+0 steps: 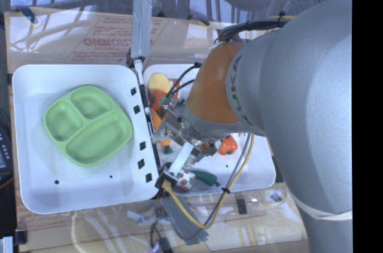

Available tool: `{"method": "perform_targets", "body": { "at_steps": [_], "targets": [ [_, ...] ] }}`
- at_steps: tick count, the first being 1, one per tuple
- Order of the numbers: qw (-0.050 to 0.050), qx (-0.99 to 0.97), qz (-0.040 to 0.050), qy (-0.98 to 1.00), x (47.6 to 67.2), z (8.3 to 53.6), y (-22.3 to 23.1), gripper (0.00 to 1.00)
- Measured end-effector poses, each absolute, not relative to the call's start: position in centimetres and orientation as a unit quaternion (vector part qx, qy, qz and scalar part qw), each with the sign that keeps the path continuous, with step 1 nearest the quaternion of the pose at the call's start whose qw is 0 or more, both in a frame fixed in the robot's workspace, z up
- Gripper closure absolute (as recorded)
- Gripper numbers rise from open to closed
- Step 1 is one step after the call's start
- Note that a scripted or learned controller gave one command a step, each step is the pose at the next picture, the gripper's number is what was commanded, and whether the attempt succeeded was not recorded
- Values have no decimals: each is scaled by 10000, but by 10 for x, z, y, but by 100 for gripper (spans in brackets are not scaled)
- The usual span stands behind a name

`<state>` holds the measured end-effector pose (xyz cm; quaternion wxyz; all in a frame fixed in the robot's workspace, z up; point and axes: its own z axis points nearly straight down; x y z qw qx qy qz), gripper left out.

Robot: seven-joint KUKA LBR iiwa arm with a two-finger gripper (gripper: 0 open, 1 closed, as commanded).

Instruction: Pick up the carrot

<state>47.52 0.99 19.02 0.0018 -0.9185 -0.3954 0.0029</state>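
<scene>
The end effector sits low over the left part of the right bin, close to the wall shared with the left bin; it is a cluster of metal and white parts under the wrist, and whether it is wide, narrow or holding anything cannot be told, since the arm's bulk and the clutter of cables cover that part; then, from largest to smallest: the grey arm comes in from the right and covers much of the right bin, with its orange band just above the wrist; the desk carries both bins, with brown cardboard and clear plastic sheeting showing behind them; the left bin is white and shallow and holds a green divided plate, which lies flat near its middle, three compartments facing up; a grey strip runs up from the junction of the two bins; in the right bin a yellow object lies near the back wall, just left of the wrist; the carrot is an orange shape lying along the left wall of the right bin, just below the yellow object and partly hidden by the end effector's upper parts; a second orange item peeks out beneath the arm to the right; a dark green item lies near the front wall; a small multicoloured object sits just left of it
</scene>
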Motion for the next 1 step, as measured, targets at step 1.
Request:
{"method": "perform_targets", "body": {
  "at_steps": [1],
  "targets": [
    [6, -9329, 17, -3601, 476, 191, 53, 0]
  ]
}}
